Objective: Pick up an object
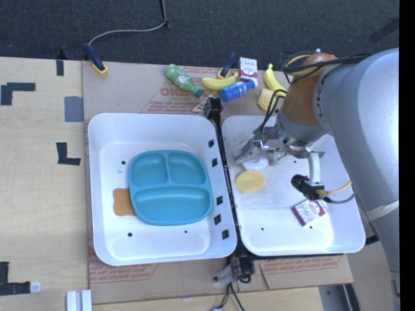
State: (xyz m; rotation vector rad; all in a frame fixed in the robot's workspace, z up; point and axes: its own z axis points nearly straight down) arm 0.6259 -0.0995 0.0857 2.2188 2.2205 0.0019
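Gripper point(254, 151) low in right bin point(343, 238), jaw state unclear.
Just beside it: smooth rounded yellow piece point(249, 181); glossy blue compartment plate point(171, 186) in left bin point(104, 141).

- Left bin point(104, 173): divided plate point(171, 186) at centre; flat piece point(121, 202) against the plate's left edge, partly beneath it
- Right bin point(343, 238): round piece point(249, 181) near its left wall; small packet point(308, 211) to the right, nearer the front
- Gripper point(254, 150): over the right bin, just behind the round piece
- Behind both bins: bottle point(183, 81), banana point(219, 81), small carton point(248, 67) in a row
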